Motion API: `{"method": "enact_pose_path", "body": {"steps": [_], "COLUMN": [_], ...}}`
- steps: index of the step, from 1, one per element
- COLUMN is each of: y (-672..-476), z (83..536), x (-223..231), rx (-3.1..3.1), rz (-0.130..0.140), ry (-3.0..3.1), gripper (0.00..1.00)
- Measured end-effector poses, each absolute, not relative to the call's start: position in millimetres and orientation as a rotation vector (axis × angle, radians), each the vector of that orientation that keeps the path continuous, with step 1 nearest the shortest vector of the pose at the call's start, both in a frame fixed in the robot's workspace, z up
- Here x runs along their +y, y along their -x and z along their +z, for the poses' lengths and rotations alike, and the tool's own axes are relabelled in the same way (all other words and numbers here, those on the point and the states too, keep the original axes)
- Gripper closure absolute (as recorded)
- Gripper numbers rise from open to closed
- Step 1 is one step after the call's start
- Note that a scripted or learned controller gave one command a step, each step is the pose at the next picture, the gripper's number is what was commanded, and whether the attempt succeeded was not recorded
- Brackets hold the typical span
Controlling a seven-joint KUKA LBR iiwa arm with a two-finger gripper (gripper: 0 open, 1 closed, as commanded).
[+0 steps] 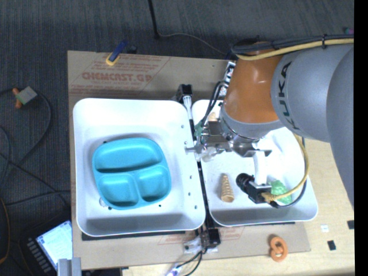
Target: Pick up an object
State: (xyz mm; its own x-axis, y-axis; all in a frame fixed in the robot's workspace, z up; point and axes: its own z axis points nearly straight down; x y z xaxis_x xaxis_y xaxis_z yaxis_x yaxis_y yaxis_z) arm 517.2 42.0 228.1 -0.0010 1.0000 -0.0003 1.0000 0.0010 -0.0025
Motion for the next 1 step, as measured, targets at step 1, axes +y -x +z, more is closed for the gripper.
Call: {"method": "enact_pose_path", "body": {"steps": [1], "y": [-491.4], "z": [223.7], "x": [71.1], "rx": [-2.222], "rz": [0.003], "ry": [2.219], "gripper": [1.0]}}
